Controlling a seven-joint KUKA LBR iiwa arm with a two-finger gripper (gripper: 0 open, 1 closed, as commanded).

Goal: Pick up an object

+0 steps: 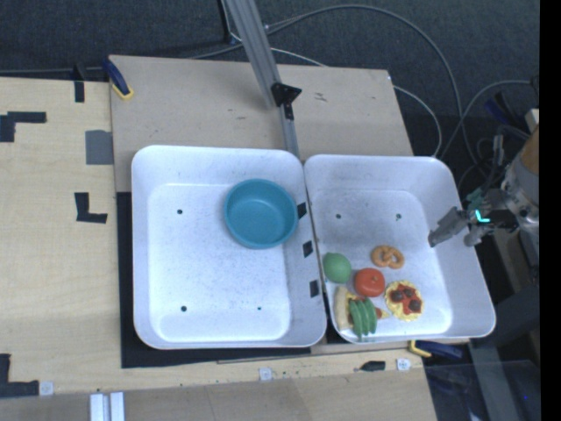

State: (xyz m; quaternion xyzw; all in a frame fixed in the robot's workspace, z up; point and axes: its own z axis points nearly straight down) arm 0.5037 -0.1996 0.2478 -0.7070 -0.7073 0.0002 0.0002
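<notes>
White plastic bins sit side by side on a plywood bench (351,103), and the right bin (438,178) serves as the landmark. Nearest the camera, against that bin's front wall, lies a green ridged toy vegetable (363,316) partly over a pale yellow piece (340,303), with a small round toy pizza (404,299) just beside them toward the bin's right wall. A red tomato (369,281) touches the green vegetable's far end. A round green fruit (337,267) rests close to the bin's left wall, and a brown pretzel (387,256) lies just beyond the tomato. The gripper (445,229) hangs over the bin's right rim, well apart from the cluster of toys, with nothing seen between its fingers; whether they stand wide or narrow cannot be told, since the dark tip is blurred. A teal light glows on the wrist behind it. Left of the bin, in the left bin (158,174), a blue bowl (260,214) sits upright near the shared wall. Beyond both, a grey metal pole (254,38) slants across the bench.
</notes>
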